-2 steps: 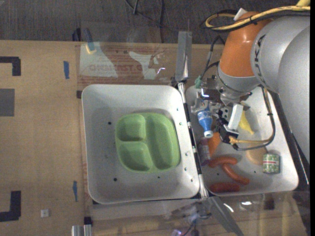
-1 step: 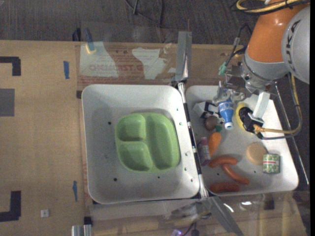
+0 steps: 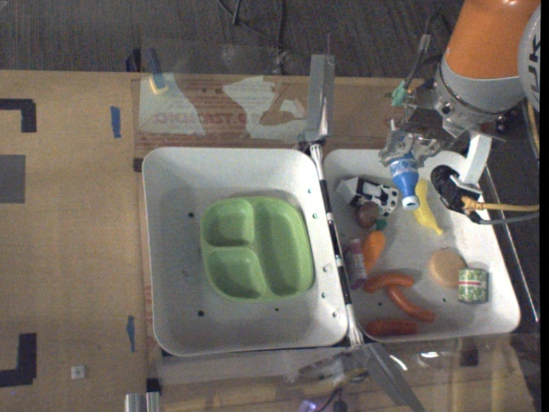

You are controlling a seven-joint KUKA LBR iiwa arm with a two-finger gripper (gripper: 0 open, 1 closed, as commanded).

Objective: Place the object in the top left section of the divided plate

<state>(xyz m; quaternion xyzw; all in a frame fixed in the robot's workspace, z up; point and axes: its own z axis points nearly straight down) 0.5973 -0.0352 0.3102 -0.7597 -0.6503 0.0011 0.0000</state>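
The green divided plate (image 3: 256,247) lies in the left white bin (image 3: 171,178); its top left section (image 3: 227,221) has nothing in it. My gripper (image 3: 405,161) hangs over the upper part of the right bin (image 3: 506,303), well to the right of the plate. It is shut on a small blue bottle (image 3: 405,181) with a white cap, which points down from between the fingers, above the bin floor.
In the right bin lie a black-and-white item (image 3: 371,191), a dark ball (image 3: 369,215), a carrot (image 3: 373,249), a yellow banana (image 3: 426,211), a round bun (image 3: 446,267), a small can (image 3: 472,286) and several sausages (image 3: 390,281). A metal divider (image 3: 319,110) stands between the bins.
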